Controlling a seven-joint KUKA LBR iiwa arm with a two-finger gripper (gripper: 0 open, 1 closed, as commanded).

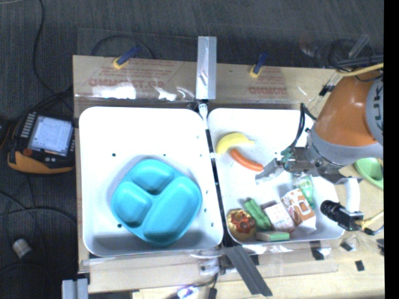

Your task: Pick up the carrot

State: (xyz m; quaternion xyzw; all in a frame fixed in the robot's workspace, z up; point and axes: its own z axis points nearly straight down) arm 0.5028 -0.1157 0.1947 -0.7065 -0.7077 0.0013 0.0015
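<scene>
Two shallow white plastic bins (93, 167) sit side by side. Relative to the yellow banana (232, 141), the smooth orange tapered carrot (247, 161) lies just below, bare floor around it. Right of it, the metal gripper (274, 169) hangs spread, grasping nothing.

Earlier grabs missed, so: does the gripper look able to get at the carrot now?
Probably yes. The carrot lies uncovered in the right bin, just left of the gripper; only the banana sits close.
</scene>
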